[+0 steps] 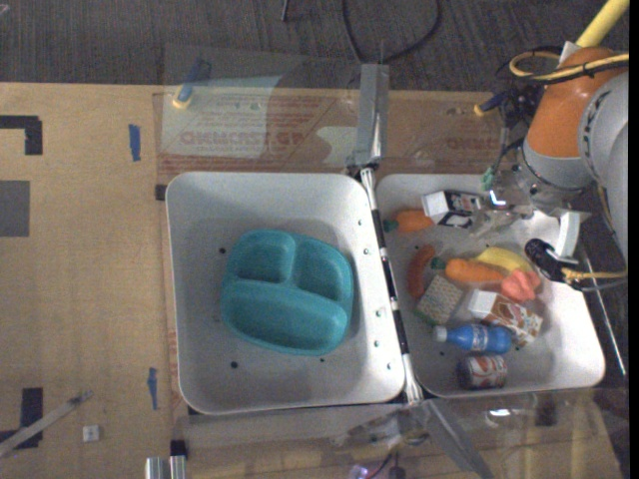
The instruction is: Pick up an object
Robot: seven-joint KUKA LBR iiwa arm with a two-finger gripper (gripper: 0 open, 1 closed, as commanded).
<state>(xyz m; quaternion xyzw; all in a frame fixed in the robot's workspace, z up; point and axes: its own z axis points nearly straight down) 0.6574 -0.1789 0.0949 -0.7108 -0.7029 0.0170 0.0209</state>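
A grey arm [599, 128] with an orange band reaches in from the right and hangs over the upper part of the right bin [579, 362], its gripper [497, 208] low among the clutter near the bin's far rim. Whether it is wide, narrow or holding anything cannot be told from here.

The things to pick crowd the right bin's middle: a carrot [474, 270] lying flat, a yellow banana [506, 259] just behind it, a pink piece [519, 285] at the banana's end, a blue bottle [477, 338] on its side, and a can [483, 371] near the front rim. A small white box [435, 204] and an orange piece [412, 222] sit by the far left corner. Bare floor shows along the bin's right side and front right corner.

In the left bin [200, 367], a teal divided tray [288, 290] lies in the centre, with open white floor on every side up to the walls.
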